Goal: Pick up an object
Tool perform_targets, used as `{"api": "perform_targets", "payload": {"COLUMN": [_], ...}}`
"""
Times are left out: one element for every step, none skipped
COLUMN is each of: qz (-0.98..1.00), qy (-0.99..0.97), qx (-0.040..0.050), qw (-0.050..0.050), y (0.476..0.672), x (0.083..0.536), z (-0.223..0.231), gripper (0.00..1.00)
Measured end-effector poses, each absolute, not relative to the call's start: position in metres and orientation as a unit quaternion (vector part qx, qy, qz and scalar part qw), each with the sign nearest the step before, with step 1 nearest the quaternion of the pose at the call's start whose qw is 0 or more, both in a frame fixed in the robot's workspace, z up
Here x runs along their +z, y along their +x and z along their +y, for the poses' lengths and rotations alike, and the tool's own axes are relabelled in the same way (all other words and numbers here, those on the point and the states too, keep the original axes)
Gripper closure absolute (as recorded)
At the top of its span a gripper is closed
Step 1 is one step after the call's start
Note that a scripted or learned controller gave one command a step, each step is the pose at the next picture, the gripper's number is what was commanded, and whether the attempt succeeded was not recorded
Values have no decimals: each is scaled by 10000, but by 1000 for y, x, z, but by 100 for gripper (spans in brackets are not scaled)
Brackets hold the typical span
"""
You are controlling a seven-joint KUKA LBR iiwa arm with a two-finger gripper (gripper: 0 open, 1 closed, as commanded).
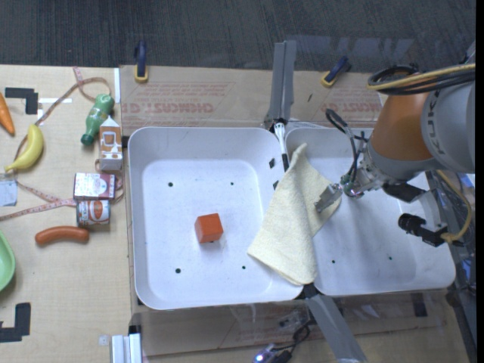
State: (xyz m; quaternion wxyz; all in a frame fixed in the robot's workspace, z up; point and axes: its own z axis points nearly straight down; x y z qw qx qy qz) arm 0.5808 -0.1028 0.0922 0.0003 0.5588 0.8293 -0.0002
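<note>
The arm (423, 127) reaches in from the right, over the right bin (386, 278). Its grey body and orange band hang above that bin's far right part, and the wrist slants down and to the left. The gripper (330, 197) sits low at the right bin's left side, right at the right edge of the cloth (291, 218). One metal finger (327, 200) lies against the cloth's edge. Whether the gripper is clenched on the cloth or released cannot be told; the cloth's edge is not plainly seen between its fingers.

The pale yellow cloth is draped over the wall shared by the two bins. Its top corner points to the far edge of the bins, and its lower part spreads into the near right corner of the left bin (151, 225). An orange block (209, 228) rests on the floor of the left bin, near its middle, well apart from the cloth and gripper.

On the desk (60, 293), left of the bins, lie a banana (26, 148), a green bottle (97, 116), a small carton (110, 145), a can (94, 212), a sausage (62, 236) and a carrot (5, 116) at the left edge.
</note>
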Motion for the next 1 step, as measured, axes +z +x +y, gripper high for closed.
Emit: {"api": "perform_targets", "payload": {"qz": [8279], "qy": [5608], "qx": [0], "qw": [11], "y": [581], "x": [102], "z": [-105], "gripper": [100]}}
